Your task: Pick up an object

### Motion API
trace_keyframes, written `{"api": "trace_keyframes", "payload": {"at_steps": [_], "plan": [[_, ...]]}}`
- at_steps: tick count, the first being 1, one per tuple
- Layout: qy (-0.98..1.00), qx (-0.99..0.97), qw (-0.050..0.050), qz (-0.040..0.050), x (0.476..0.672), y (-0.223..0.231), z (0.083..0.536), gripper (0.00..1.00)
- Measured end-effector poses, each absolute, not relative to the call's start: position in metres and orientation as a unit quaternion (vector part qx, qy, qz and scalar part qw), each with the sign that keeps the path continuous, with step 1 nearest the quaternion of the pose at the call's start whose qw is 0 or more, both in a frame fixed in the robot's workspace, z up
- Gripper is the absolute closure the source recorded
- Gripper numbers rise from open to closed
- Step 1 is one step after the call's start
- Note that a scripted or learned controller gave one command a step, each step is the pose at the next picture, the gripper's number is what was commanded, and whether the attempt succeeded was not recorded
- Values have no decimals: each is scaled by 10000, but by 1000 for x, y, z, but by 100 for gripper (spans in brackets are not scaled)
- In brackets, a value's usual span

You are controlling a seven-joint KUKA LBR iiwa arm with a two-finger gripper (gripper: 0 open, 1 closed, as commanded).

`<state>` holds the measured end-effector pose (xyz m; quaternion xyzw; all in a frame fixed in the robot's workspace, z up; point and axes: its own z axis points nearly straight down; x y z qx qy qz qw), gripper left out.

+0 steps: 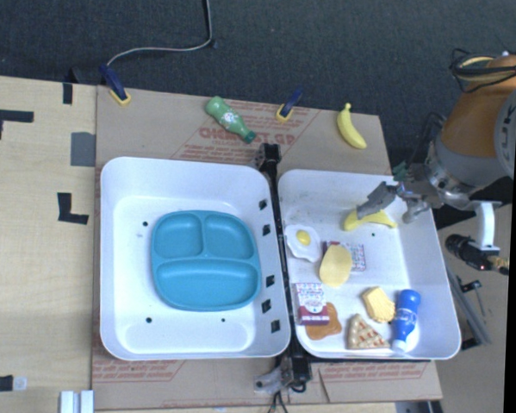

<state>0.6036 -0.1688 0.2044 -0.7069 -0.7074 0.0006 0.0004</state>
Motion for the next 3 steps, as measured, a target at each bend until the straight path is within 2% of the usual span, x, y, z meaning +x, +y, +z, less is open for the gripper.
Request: {"api": "trace_keyframes", "payload": {"at_steps": [1, 2, 3], "plan": [[-7073, -7069, -31, -13, 611, -132, 88, 0], [-7025, -7114, -174, 1, 573, -112, 91, 0], [-7047, -7094, -94, 5, 572, -107, 98, 100]]}}
